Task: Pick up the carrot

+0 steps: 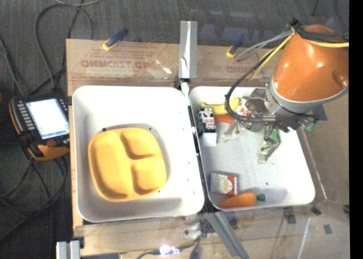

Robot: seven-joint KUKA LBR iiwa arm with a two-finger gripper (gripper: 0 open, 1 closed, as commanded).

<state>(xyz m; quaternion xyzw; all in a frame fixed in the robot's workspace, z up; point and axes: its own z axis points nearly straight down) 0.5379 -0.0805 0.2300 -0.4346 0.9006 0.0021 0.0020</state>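
The carrot, orange with a small green top, lies along the front wall of the right bin. My gripper hangs over the middle of that bin, behind the carrot and well apart from it. It is open, with one finger on the left, the other lower right, and only bare bin floor between them. The orange wrist band covers the bin's back right corner.
A small carton lies just behind the carrot's left end. Small items, one yellow, cluster in the right bin's back left corner. The left bin holds a yellow divided plate. A handheld screen sits off the bench at left.
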